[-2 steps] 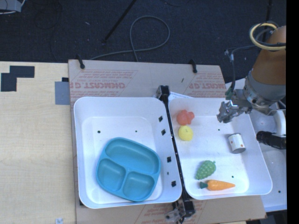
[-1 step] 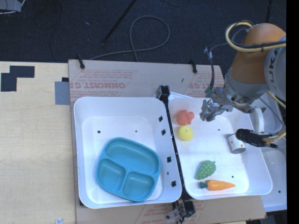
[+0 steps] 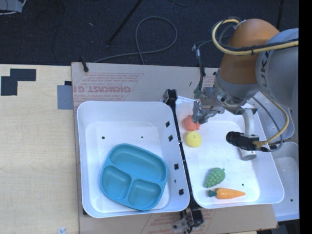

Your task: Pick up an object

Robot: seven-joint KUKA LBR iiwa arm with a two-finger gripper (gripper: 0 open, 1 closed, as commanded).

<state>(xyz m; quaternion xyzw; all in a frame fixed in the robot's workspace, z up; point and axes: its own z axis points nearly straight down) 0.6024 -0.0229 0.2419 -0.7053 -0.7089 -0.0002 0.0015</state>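
In the right bin (image 3: 263, 179) lie a small red-orange fruit (image 3: 190, 124), a yellow lemon-like fruit (image 3: 194, 139), a green bunch of grapes (image 3: 214, 176) and an orange carrot (image 3: 228, 193). My gripper (image 3: 199, 116) hangs at the bin's far left corner, directly over the red-orange fruit and touching or nearly touching its top. The fruit shows below and left of the fingertips; I cannot tell whether it sits between them. The lemon lies just in front of the gripper, apart from it.
The left bin (image 3: 92, 130) holds a blue divided plate (image 3: 132, 176). A black divider (image 3: 176, 150) with clips runs between the two bins. A black and silver cylinder (image 3: 243, 141) on the arm juts over the right bin. Cables lie on the dark floor behind.
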